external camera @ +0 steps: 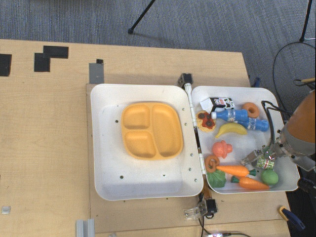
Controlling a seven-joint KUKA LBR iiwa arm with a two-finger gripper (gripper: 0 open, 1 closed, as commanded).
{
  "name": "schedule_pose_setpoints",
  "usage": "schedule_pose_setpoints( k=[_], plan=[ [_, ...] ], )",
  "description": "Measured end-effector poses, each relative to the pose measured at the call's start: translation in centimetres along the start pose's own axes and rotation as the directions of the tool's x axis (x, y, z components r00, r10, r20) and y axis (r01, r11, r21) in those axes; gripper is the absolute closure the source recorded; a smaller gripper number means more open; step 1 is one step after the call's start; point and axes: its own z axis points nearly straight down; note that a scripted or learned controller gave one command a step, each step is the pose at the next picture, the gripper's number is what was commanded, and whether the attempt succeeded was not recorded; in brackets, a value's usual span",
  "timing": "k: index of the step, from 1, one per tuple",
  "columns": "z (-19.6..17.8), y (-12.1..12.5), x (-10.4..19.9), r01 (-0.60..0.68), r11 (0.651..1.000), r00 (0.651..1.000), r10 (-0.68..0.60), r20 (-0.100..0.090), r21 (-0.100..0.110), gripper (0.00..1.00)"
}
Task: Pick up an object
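My gripper [260, 159] is low over the right bin [282, 187], near its front right corner, and its fingers look open with nothing between them. Just below it lie a green ball [269, 177] and two orange carrots [232, 170] [254, 183]. To its left sit a pink toy [222, 148] and a yellow banana [231, 129]. A blue bottle [242, 117] and a brown doughnut [252, 109] lie farther back. The grey arm with its orange band [301, 125] comes in from the right edge.
The left bin [106, 181] holds a yellow divided plate [150, 131]. In the right bin there are also a green broccoli piece [216, 178], a small ring [212, 163], a red-and-yellow toy [205, 121] and a white-and-black box [220, 103]. A black cable [272, 111] loops over the right bin's back.
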Motion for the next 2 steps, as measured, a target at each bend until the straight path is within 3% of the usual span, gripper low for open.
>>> schedule_pose_setpoints(
  k=[1, 2],
  plan=[
    [-1.1, 0.2, -0.1, -0.001, 1.0, 1.0, 0.001, 0.003, -0.005, 1.0],
    [-7.4, 2.9, 6.1, -0.129, 0.992, 0.992, 0.129, -0.005, 0.007, 1.0]
  ],
)
